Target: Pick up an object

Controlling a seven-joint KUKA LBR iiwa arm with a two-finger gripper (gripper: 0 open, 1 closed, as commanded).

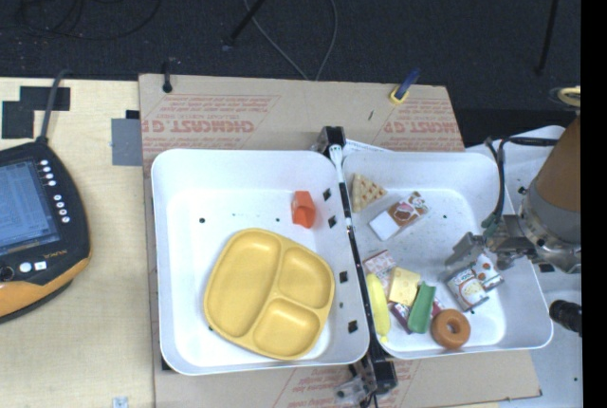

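The right bin holds several toy foods: a waffle wedge, a white block with a brown cake piece, a yellow banana, a cheese square, a green stick, a donut and a red-and-white packet. My gripper reaches in from the right, low over that bin's right half. It is open, its fingers spread just above the red-and-white packet, with nothing held between them.
The left bin carries a yellow divided plate and a small orange block. A black divider clip runs between the bins. A tablet pendant lies at the far left of the bench.
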